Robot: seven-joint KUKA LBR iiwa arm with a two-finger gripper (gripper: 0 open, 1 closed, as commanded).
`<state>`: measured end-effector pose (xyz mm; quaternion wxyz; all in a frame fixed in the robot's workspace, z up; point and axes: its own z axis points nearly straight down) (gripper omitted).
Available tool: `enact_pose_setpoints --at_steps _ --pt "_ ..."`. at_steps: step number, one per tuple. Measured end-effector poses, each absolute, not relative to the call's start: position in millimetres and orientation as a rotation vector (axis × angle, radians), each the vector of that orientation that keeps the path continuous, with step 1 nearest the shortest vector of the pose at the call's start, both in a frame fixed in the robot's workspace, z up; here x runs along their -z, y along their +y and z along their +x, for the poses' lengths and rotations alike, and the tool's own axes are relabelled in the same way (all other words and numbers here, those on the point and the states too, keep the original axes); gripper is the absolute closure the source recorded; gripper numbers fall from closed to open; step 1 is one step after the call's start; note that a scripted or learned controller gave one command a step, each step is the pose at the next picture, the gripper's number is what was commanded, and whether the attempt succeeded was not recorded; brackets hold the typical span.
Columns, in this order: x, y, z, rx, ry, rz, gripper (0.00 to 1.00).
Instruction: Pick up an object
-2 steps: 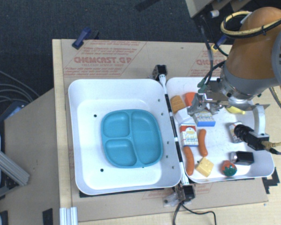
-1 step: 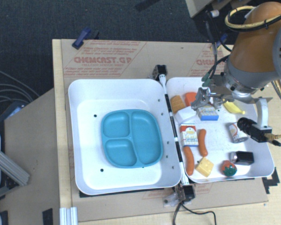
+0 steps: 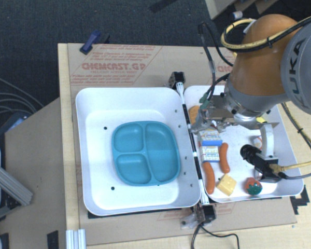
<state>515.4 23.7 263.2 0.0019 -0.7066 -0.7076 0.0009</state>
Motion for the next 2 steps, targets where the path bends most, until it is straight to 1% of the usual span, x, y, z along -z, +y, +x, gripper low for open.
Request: enact_pose_setpoints --at_steps 1,2 --pt "-251.5 -19.6 544.7 0.0 -2.22 -2.223 1.0" --pt "-250.4 -52.7 580.3 0.001 -2.222 -2.224 1.0"
